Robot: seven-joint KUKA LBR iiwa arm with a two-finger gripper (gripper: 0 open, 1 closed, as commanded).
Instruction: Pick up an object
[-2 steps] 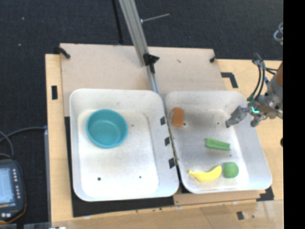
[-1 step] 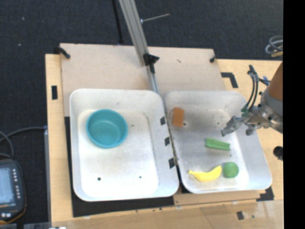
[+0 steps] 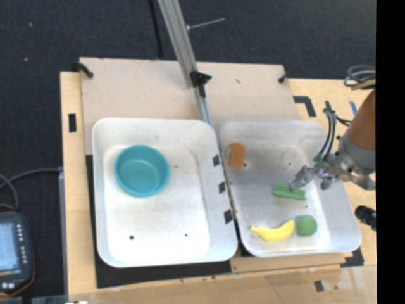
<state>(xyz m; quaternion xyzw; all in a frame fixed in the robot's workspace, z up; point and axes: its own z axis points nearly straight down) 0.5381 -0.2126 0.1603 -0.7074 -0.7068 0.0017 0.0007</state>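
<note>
Two unlabelled white bins [image 3: 158, 252], end effector [image 3: 302, 180] beside green block [image 3: 288, 192], grip state perhaps unreadable.

The arm [image 3: 359, 145] shows an orange band above a grey wrist; dark cables run along it, and the gripper [image 3: 304, 178] is grey metal.

The bowl [image 3: 142, 170] sits in the left bin [image 3: 158, 246]. The right bin [image 3: 266, 132] holds a block [image 3: 236, 155] upper left, a banana [image 3: 273, 231] and ball [image 3: 306, 225] at its lower edge.
</note>
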